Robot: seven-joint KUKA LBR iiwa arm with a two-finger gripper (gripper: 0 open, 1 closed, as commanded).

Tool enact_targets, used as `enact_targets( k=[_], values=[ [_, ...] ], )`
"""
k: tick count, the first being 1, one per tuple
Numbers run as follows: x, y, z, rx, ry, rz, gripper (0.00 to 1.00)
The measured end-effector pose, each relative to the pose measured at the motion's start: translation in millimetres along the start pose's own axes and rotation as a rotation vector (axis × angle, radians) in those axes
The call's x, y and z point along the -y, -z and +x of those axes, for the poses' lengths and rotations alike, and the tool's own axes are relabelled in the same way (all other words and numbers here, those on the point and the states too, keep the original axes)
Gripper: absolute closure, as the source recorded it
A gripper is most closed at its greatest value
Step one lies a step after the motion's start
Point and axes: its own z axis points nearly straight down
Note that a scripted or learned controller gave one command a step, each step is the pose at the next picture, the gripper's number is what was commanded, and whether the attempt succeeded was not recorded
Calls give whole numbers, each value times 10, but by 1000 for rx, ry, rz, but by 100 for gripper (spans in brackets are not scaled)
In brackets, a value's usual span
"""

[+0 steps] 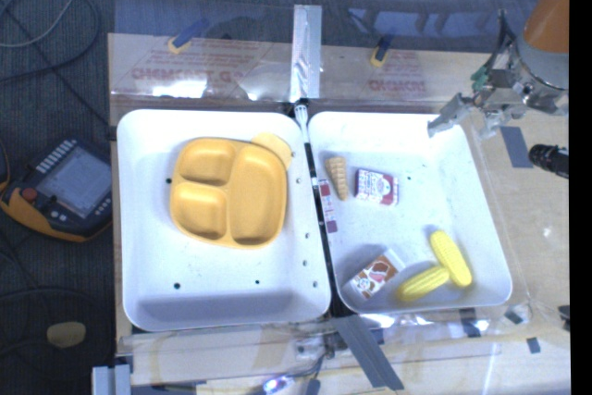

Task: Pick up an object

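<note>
The right bin (481, 199) holds several small items. A ridged tan piece (338, 176) lies by its left wall, with a red-and-white packet (376, 187) beside it. A second packet (373, 277) lies near the front, next to two yellow corn cobs (450, 256) (423, 282). My gripper (467, 118) hangs over the bin's far right corner, open, with nothing between its fingers. It is well apart from every item.
The left bin (148, 291) holds a yellow divided plate (229, 191) with a small pale yellow piece (273, 144) at its far edge. An upright divider (306, 51) stands behind the bins. A handheld pendant (65, 190) lies on the floor at the left.
</note>
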Motion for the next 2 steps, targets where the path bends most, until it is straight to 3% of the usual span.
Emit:
enact_targets(
  k=[1, 2],
  values=[
    [167, -1093, 345, 1, 91, -1, 0],
    [80, -932, 473, 4, 257, -2, 0]
  ],
)
